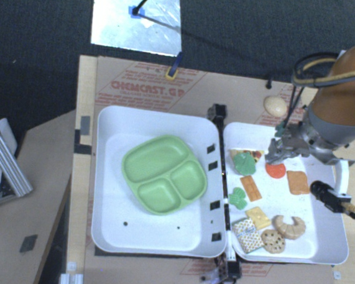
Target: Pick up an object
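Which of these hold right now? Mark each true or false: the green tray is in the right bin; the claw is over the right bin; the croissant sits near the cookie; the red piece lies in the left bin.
1. The green tray is in the right bin. False: it lies in the left bin.
2. The claw is over the right bin. True.
3. The croissant sits near the cookie. True.
4. The red piece lies in the left bin. False: it is in the right bin, by the claw.

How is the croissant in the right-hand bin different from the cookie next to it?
The croissant is pale tan, curved and puffy; the cookie is darker brown, round, flat and speckled. The croissant looks larger and sits farther from the bin's near rim than the cookie. Both lie touching in the right bin, away from the gripper.
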`<control>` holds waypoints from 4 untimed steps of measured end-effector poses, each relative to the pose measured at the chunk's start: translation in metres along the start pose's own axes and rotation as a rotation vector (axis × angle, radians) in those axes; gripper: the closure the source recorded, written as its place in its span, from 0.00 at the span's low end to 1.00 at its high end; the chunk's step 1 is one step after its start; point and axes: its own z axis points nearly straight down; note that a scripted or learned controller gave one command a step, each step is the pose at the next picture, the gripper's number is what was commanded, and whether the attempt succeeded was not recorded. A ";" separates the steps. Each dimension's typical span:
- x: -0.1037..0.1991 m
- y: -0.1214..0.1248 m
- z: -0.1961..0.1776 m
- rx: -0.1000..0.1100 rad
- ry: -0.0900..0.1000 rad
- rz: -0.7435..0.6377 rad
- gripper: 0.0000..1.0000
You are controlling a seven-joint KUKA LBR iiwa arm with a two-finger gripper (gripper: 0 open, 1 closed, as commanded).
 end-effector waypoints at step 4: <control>0.105 -0.034 0.017 0.001 -0.002 0.007 1.00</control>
